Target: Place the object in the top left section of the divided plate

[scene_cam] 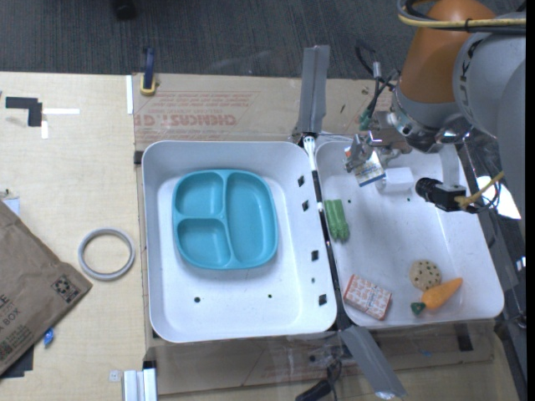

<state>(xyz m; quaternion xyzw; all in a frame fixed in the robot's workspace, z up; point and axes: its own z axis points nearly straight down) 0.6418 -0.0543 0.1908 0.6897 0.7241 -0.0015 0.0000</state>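
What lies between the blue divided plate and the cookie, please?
In the camera view, the bins' divider and a green pickle lie between the plate and the cookie.

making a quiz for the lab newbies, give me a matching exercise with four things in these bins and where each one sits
Things:
1. divided plate
2. green object
3. carrot
4. wafer block

Places:
A. right bin, against its left wall
B. right bin, near corner on the right, beside the cookie
C. left bin, middle
D. right bin, near edge on the left

Pairs: 1-C, 2-A, 3-B, 4-D
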